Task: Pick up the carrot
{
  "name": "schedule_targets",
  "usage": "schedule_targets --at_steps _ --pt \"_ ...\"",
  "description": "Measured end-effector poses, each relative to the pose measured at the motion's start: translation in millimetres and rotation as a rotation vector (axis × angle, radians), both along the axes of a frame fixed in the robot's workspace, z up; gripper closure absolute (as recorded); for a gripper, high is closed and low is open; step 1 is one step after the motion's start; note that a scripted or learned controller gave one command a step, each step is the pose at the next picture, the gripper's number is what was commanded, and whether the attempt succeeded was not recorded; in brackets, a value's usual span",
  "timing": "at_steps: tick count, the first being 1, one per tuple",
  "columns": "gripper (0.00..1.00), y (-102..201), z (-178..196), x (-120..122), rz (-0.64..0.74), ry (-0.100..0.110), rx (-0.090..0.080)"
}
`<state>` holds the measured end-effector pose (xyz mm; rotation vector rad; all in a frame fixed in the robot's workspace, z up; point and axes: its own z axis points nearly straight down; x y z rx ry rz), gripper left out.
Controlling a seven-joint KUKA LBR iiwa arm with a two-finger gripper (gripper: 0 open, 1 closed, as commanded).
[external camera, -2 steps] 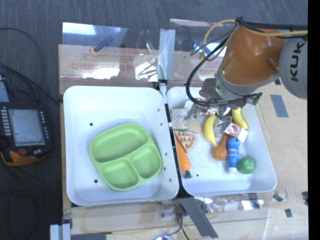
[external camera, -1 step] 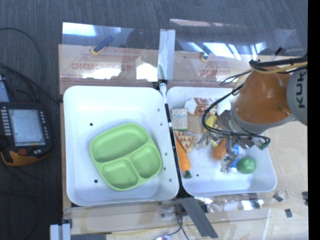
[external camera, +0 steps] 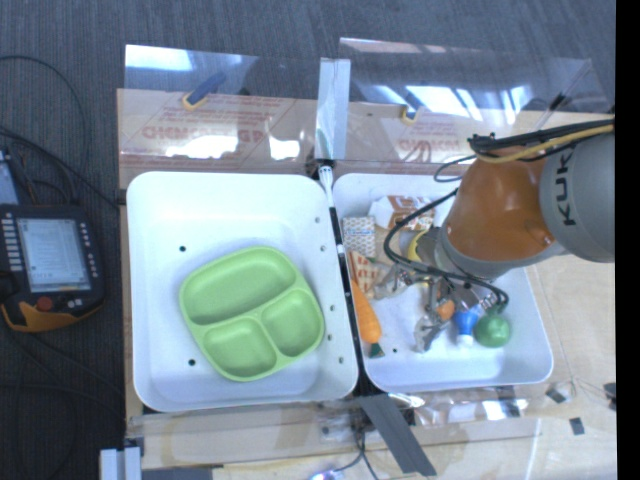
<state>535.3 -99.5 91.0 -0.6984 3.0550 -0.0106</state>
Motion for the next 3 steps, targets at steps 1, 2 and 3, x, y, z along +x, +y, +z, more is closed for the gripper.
schedule_targets --at_steps 1,2,3 --pt "1.00 2.0 11.7 3.1 0.002 -0.010 0.000" --pt "1.00 55.5 128.6 -17.6 -0.052 -0.003 0.006" --pt "1.00 79.6 126.9 0.4 0.242 0.007 0.006"
